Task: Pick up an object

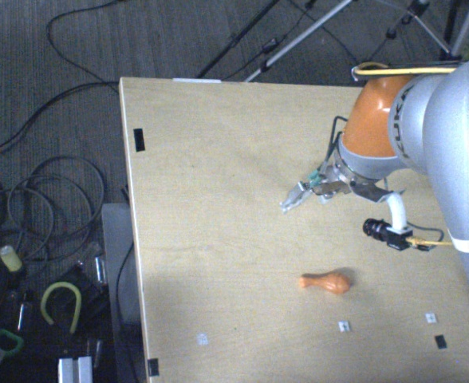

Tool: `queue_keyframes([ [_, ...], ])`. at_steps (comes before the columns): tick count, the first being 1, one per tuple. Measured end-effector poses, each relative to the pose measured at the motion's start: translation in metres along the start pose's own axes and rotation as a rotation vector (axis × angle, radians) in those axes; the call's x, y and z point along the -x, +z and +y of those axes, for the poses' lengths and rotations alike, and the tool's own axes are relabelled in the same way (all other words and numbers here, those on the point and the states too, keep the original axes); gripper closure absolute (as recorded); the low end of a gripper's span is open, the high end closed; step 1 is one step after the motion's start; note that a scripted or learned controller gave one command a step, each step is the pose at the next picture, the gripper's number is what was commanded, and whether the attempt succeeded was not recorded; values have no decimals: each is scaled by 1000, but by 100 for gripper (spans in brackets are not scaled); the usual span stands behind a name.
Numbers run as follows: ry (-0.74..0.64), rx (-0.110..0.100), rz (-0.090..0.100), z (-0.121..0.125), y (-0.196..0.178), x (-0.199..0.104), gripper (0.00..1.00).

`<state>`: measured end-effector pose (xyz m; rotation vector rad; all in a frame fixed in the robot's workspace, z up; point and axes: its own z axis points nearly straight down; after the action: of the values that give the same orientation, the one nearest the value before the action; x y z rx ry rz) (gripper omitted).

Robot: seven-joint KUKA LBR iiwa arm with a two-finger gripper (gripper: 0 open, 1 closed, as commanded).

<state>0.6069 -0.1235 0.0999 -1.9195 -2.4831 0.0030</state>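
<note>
The tan bench [218, 214] is sitting above a floor full of cables. The gripper [294, 200] is hanging above the bench with nothing in it. The orange toy [327, 282] is lying below it, well apart, waiting to be picked.

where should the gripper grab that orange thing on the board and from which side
Probably the orange object's narrow neck on the picture's left, coming straight down from above. It lies flat on the tan board, long axis left to right, bulb on the right. Closing across the neck suits the gripper better than the rounder, likely slippery bulb.
</note>
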Motion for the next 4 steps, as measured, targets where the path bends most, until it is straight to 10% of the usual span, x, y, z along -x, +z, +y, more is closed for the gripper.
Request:
queue_keyframes([
  [1,1,0,2,0,-8,0,100],
  [2,1,-1,2,0,-8,0,0],
  [3,315,1,-4,13,-24,72,0],
  [4,153,1,-5,35,16,107,0],
])
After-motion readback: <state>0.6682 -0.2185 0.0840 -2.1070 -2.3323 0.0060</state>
